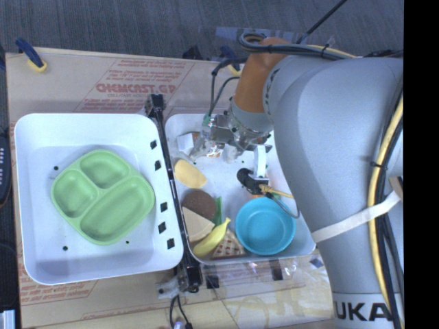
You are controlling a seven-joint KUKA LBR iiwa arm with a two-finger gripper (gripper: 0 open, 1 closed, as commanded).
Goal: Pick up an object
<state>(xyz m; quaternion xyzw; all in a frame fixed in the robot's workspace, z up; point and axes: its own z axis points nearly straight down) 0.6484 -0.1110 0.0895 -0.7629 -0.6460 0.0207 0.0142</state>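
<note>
Grey arm (343,149) looms over the right bin (206,125).
Its gripper (216,139) sits low at the bin's far end; its grip cannot be told. Blue bowl (265,226), banana (212,238) lie nearer; green plate (103,196) left.

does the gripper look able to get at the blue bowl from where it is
Probably yes. The blue bowl sits open-topped in the right bin, nothing lying over it, and the gripper hangs over that same bin's far end.
</note>
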